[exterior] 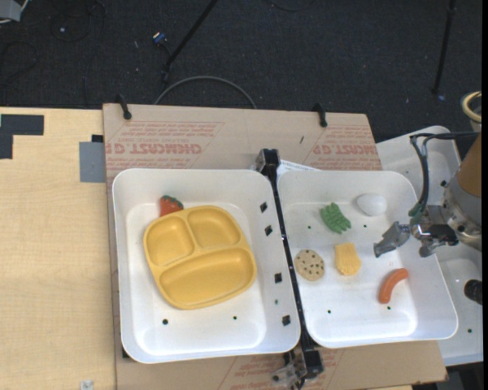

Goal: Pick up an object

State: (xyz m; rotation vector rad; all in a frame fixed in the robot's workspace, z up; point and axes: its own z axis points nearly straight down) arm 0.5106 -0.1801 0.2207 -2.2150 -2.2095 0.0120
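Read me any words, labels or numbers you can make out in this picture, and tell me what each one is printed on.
"CHEMCRZT" or similar, red, upside down and blurred, reading unsure: cardboard sheet, left side above the left bin.
Second red print, cardboard's right side above the right bin: too blurred to read.
Red print on the cardboard's bottom edge: too small to read.
The yellow tray and food items carry no text.

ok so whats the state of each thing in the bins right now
yellow divided plate: flat in left bin, compartments bare
red strawberry toy: beside plate's far-left rim
green toy: loose in right bin
white egg: loose, right bin
cookie: lying flat
yellow toy: lying flat
sausage: lying free
end effector: above right bin, nothing held
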